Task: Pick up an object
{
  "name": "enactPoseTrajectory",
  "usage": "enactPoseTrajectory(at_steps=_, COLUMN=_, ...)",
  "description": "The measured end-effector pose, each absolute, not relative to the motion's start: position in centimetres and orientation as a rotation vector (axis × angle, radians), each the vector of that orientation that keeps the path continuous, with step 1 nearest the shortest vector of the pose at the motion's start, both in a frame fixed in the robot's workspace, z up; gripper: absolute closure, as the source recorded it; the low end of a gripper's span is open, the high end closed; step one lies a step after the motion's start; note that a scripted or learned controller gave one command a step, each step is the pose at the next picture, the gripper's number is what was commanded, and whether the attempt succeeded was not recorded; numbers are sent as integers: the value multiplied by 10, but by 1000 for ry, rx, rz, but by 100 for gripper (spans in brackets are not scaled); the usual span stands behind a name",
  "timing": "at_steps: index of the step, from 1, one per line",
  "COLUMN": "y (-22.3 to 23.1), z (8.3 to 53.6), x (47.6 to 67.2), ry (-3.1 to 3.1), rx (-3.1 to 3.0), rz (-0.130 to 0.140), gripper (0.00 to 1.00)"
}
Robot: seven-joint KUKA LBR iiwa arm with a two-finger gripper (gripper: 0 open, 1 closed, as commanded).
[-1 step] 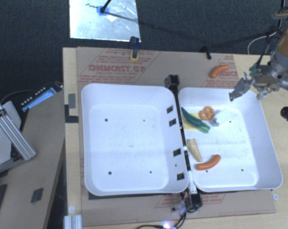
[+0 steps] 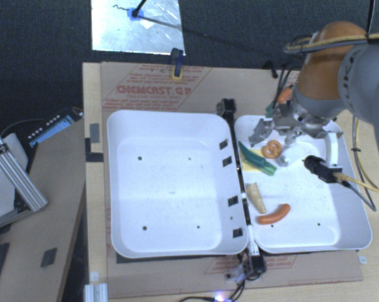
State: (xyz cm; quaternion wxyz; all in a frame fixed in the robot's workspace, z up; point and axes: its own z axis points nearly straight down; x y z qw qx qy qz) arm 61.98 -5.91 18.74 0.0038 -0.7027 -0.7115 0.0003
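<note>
Arm point(image 2: 340, 61) in from 3 o'clock, bent over right bin point(image 2: 359, 231) | gripper point(image 2: 276, 136) at bin's 11 o'clock, fingers point(image 2: 262, 131) seemingly spread, pinching nothing | pretzel point(image 2: 272, 148) at its 6 o'clock, just beside | left bin point(image 2: 170, 181), cardboard bench point(image 2: 151, 87), dark carpet point(image 2: 38, 43).

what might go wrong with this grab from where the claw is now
1. The claw hangs just above the orange pretzel, which lies close beside the green pod. Coming down, it may catch both or push one aside.
2. It is also near the rear corner of the right bin, so it might clip that wall.
3. The pretzel looks flat and thin, so the claw may close above it.
</note>
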Motion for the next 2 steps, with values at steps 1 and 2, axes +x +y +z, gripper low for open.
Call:
enactPoseTrajectory(at_steps=1, y=40, z=185, x=621, ry=-2235, rx=-2204, rz=-6, gripper=0)
enactPoseTrajectory(at_steps=2, y=32, z=196, x=622, ry=-2228, rx=-2218, rz=-5, gripper=100)
